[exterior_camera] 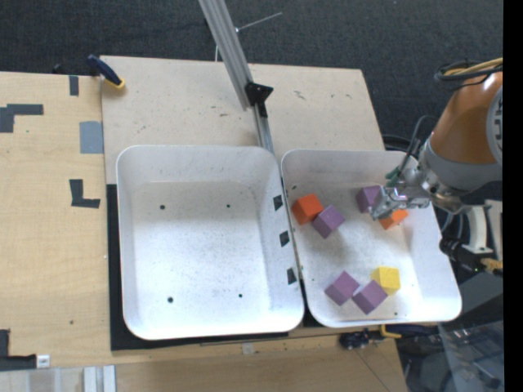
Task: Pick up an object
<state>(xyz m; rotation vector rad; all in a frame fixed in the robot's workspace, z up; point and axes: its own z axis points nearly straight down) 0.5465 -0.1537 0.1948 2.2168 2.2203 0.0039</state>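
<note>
In the right-hand bin (425, 288), close to its far right side, the gripper (391, 205) is down low among a scatter of small blocks. They look like matte foam or painted wood cubes, corners slightly soft. A small orange block (395, 216) peeks out from just under the metal fingertips, mostly covered by them, and a purple cube (368, 197) sits right against the gripper's left side. Whether the fingers are clamped on the orange piece or merely over it, I cannot tell from here; the tip is a tangle of grey metal and glare.

Further left in the same bin lie a larger orange cube (306, 208) and a purple one (328, 220) touching corner to corner. Toward the near edge, two purple cubes (355, 291) sit side by side with a yellow cube (387, 278) just beside them.

The left bin (131, 219) is smooth white plastic, speckled with dark dust, with rounded corners. The arm (466, 133) is glossy orange above grey, cut off at the right. A slanted aluminium rail (225, 35) crosses the pale wooden bench (163, 96) and ends at the divide between the bins.
</note>
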